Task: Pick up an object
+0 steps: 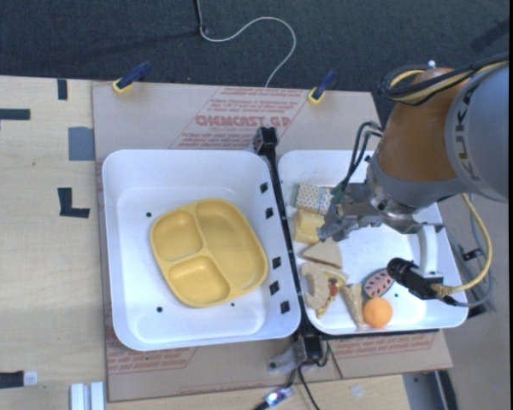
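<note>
We see the grey KUKA arm with its orange band reaching in from the right, and its tool (pixel 340 220) hangs low over the right-hand shallow white plastic bin (pixel 359 162). Whether the tool is apart or together we cannot tell; the wrist body hides most of it.

The likely targets lie crowded along that bin's left side: a speckled pale square block (pixel 312 197) near the top, a pale yellow cheese-like wedge (pixel 306 226) just below it, a tan toast-shaped slice (pixel 323 252) under that, then a flat sandwich-like piece with red markings (pixel 323 290). An orange ball (pixel 377 313) and a small pink-and-dark oval object (pixel 377 282) sit near the lower right corner. The left white bin (pixel 124 229) holds a yellow three-compartment plastic tray (pixel 208 252).

We judge the main risk to be the crowding. The wedge, block and slice touch or nearly touch, so a descent here could land on a seam and pinch two pieces, or push one aside. The pieces look flat and low, which could leave little edge to catch, so a closure might slide over the top. They also sit close to the divider wall between the bins, which might block one side of the tool.
</note>
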`<state>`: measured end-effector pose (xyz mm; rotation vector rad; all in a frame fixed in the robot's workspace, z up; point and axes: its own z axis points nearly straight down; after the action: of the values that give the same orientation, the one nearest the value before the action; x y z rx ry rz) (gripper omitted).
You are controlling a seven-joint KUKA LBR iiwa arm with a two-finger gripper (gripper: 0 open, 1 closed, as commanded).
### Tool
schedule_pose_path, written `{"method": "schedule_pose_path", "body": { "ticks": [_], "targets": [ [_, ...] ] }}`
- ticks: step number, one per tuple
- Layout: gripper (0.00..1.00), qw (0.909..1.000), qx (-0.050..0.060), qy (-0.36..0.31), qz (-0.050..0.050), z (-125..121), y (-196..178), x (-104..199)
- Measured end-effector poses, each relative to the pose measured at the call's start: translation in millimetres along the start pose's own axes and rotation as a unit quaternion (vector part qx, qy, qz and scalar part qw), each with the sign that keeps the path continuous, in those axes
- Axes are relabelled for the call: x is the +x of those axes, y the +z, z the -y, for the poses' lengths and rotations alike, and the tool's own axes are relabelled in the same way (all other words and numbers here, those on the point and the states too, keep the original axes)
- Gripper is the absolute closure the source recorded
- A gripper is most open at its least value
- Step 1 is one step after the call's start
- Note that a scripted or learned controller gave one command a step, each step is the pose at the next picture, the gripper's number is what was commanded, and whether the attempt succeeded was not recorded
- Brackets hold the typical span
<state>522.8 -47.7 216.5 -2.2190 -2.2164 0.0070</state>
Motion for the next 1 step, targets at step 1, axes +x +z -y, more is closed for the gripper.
{"method": "schedule_pose_path", "body": {
  "ticks": [1],
  "targets": [
    [1.00, 1.0000, -0.002, -0.001, 0.000, 19.3, -17.6, 1.6]
  ]
}}
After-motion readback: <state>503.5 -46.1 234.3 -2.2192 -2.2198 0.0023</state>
